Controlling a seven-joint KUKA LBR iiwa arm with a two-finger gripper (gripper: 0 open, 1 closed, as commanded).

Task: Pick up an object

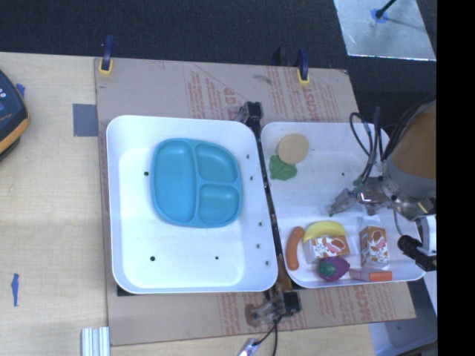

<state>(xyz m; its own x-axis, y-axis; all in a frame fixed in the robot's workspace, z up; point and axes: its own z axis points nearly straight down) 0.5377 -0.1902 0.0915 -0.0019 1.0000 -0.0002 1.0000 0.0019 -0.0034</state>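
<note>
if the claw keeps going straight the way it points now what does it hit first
The claw points left across the right bin. Its path looks free over bare bin floor until the bin's left wall, passing between the green piece and the banana, though height is unclear.

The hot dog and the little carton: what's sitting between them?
In the camera view, the banana, a snack packet and a purple toy lie between the hot dog and the carton.

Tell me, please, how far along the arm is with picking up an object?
Nothing looks picked yet: the hot dog, banana, purple toy and carton all lie in the right bin. The gripper hovers over that bin's bare middle, holding nothing visible. Descending, grasping and lifting remain.
</note>
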